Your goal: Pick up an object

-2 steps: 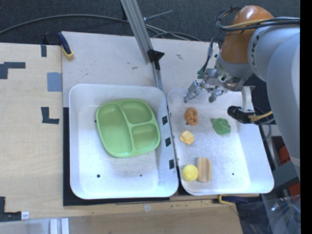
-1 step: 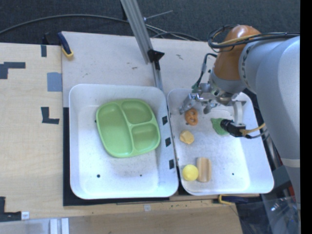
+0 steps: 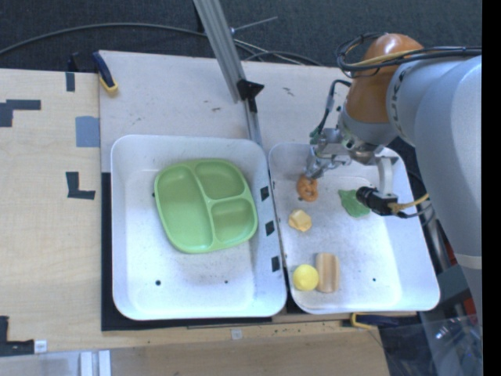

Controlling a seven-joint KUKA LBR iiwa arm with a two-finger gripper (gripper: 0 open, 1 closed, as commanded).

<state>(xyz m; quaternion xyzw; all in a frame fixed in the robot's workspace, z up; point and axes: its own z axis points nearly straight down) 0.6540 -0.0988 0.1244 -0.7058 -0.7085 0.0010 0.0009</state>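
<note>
In the right bin (image 3: 407,284) a yellow ball (image 3: 305,277) and tan block (image 3: 327,272) lie nearest, a yellow piece (image 3: 300,222) beyond, then the claw (image 3: 312,172) reaching down onto an orange object (image 3: 307,188), grip impossible to tell, green scrap (image 3: 352,203) right

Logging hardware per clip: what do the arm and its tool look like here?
The arm is bulky and grey with a rounded orange band above the wrist. Black cables loop over that band. The tool is small, metallic grey, and a black part with a yellow cable sits beside it.
</note>
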